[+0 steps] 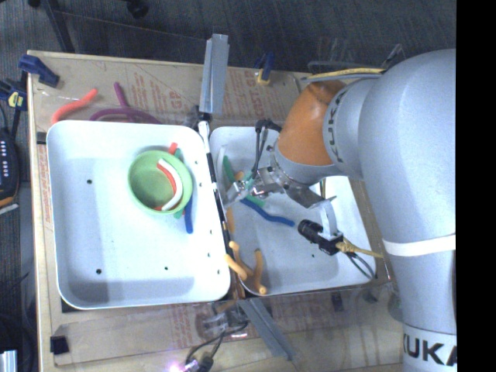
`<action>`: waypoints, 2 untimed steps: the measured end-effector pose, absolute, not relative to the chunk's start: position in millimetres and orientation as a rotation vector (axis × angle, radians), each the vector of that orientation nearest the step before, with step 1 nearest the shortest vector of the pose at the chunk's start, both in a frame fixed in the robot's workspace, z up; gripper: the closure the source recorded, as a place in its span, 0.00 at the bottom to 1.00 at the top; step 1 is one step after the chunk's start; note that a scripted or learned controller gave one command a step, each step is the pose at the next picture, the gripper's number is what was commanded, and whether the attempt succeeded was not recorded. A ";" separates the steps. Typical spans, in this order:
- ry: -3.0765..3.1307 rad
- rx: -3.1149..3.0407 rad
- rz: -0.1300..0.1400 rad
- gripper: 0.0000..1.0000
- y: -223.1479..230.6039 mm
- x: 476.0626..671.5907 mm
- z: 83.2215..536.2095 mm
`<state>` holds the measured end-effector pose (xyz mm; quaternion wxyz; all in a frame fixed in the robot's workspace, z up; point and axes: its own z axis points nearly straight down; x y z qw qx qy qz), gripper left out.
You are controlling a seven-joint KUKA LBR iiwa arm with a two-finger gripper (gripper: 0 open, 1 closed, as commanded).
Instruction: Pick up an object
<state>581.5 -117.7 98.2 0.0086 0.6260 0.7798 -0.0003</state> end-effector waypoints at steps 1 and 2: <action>2.389 2.055 -0.008 0.00 -123.1 600.8 94.6; 2.397 2.051 -0.006 1.00 -121.3 601.2 104.4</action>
